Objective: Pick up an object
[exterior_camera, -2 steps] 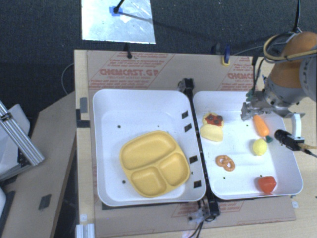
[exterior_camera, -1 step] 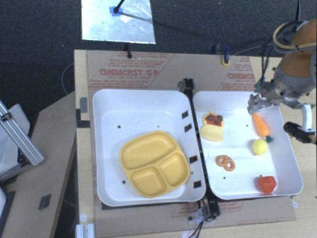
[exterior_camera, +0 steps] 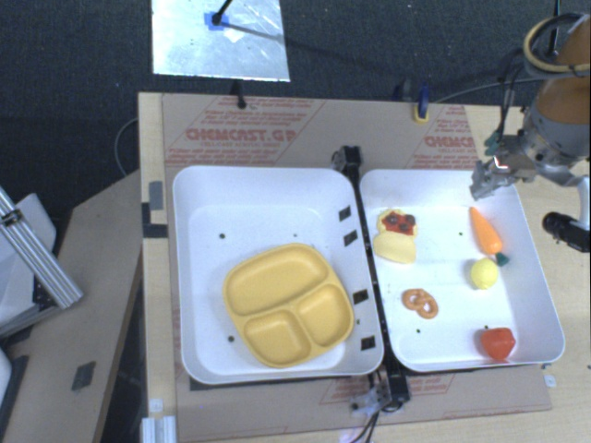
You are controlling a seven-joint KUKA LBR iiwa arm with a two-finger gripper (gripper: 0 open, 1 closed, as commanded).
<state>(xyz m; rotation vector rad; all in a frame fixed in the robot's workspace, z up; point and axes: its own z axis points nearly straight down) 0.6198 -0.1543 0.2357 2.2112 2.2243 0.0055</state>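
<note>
The right bin holds an orange carrot, a yellow lemon, a red tomato-like piece, a pretzel and a pale pizza slice with red topping. My gripper hovers over the far right corner of that bin, just above and beyond the carrot's tip. I see nothing held in it. Its finger gap is too small and dark to read.
The left bin carries a yellow three-compartment tray. Black clips run along the seam between the bins. A cable and blue clamp sit at the back edge. A silver sheet lies behind the bench.
</note>
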